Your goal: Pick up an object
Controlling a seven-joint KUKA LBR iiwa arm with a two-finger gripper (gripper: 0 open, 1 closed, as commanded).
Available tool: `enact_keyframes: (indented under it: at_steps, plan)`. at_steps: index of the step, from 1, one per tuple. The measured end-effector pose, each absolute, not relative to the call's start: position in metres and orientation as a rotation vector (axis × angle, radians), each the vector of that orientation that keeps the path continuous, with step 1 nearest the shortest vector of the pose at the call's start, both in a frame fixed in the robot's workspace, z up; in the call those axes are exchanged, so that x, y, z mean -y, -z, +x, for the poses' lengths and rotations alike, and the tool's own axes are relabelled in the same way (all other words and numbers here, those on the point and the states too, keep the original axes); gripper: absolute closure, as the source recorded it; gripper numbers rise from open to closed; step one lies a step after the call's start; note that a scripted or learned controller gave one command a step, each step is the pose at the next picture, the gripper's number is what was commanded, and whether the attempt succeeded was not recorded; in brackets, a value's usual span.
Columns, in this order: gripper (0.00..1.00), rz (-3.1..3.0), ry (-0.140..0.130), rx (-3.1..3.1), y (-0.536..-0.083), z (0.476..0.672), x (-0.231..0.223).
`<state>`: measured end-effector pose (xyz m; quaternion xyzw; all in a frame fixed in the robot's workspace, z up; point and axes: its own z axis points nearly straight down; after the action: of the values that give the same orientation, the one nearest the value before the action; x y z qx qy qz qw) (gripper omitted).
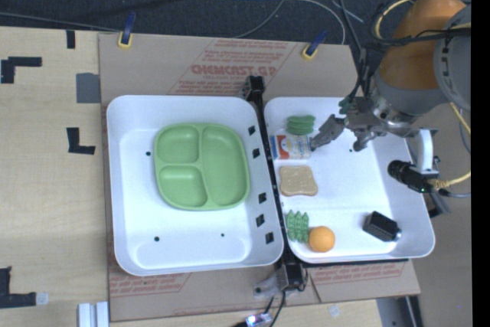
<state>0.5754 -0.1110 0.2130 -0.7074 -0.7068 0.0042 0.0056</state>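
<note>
We find the pincer (342,135) in the right bin (406,195), fingers spread wide and holding nothing. A carton (292,146) lies just beside its left finger; a green item (300,123) sits past that. Toast (298,181), greens (296,224), an orange (321,239) and a black block (380,226) lie below. Red print on the cardboard (222,69) is unreadable.

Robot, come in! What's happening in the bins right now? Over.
Gripper open, hovering over right bin, holding nothing. Nearest: small carton, green piece. Toast, orange, black block untouched. Nothing blocking.
</note>
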Motion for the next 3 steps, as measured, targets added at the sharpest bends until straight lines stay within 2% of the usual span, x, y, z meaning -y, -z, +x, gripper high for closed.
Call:
enact_keyframes:
  at_steps: [1, 2, 3]
  plan:
    - [0.0, -2.219, -0.001, 2.222, -0.219, 0.578, 0.111]
    - [0.0, -2.217, -0.008, 2.219, -0.155, 0.578, 0.11]
    - [0.0, -2.218, -0.008, 2.218, -0.107, 0.57, 0.113]
